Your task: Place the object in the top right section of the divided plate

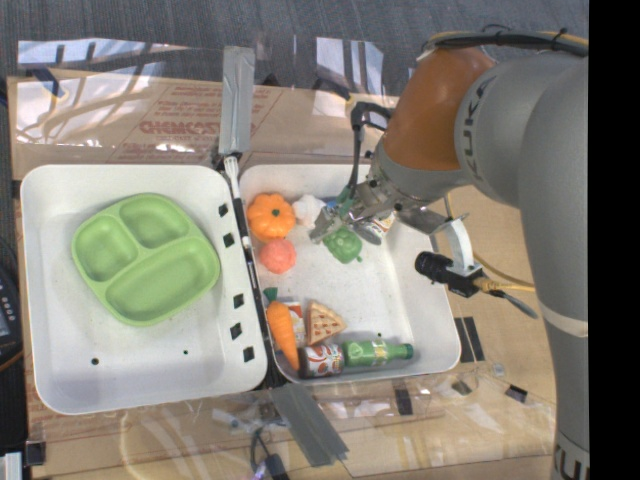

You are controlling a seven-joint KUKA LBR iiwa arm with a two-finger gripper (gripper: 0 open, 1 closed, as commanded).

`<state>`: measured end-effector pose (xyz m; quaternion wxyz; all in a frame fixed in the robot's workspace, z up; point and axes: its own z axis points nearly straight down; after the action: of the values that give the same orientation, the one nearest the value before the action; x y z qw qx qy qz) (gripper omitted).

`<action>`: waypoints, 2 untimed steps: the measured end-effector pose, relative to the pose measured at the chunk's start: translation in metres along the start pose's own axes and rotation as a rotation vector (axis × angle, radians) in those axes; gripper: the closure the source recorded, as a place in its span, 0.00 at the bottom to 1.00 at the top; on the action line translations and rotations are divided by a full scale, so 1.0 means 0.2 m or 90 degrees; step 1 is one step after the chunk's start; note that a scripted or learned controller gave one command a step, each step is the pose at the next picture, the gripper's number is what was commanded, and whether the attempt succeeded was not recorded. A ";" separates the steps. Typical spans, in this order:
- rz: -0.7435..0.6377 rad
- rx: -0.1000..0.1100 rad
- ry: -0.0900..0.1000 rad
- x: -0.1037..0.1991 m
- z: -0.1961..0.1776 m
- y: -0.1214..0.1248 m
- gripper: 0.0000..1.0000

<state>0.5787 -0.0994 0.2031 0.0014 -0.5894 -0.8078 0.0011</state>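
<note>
A: Camera view, right bin (425, 313): pumpkin (269, 215), pink ball (279, 256), carrot (282, 332), pizza slice (324, 322), bottle (372, 352) surround the green pepper (343, 246), centre frame.

B: Gripper (340, 220) tilted down-left over it; finger spread unreadable. Divided plate (146, 258) sits in left bin (60, 358).

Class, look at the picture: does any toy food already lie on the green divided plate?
No. The green divided plate holds nothing; the toy foods, like the pumpkin, lie in the right bin.
</note>
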 end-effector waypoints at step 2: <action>-0.462 -0.001 0.000 0.52 0.07 0.15 1.00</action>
<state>0.5749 0.0086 0.1896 0.0013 -0.2643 -0.9644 0.0003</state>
